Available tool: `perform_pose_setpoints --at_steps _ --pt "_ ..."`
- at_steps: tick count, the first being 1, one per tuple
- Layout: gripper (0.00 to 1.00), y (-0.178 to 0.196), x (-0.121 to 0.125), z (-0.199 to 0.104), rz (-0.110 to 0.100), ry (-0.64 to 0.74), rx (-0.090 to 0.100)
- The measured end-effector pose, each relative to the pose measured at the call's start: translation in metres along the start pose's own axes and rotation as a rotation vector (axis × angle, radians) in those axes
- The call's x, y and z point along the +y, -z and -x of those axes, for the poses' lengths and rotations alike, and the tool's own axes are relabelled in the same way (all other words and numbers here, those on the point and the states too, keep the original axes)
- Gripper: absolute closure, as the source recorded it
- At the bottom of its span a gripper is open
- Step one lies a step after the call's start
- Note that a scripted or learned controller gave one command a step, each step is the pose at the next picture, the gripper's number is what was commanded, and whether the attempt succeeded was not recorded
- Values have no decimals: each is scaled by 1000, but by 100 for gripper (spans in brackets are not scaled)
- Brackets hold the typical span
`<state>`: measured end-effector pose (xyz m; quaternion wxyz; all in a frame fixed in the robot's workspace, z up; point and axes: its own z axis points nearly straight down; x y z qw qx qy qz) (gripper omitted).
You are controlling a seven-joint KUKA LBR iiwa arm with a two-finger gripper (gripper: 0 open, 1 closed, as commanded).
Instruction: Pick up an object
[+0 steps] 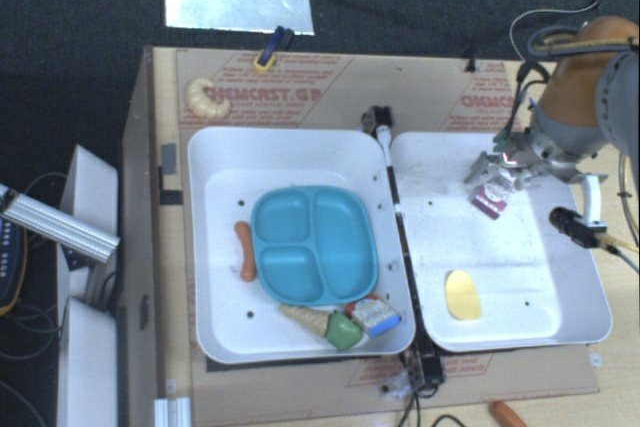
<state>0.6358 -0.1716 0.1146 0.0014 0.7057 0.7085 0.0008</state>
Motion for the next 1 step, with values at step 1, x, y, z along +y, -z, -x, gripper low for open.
perform_pose_setpoints --at_steps 1 --pt "100 11 1 0 4 2 -1"
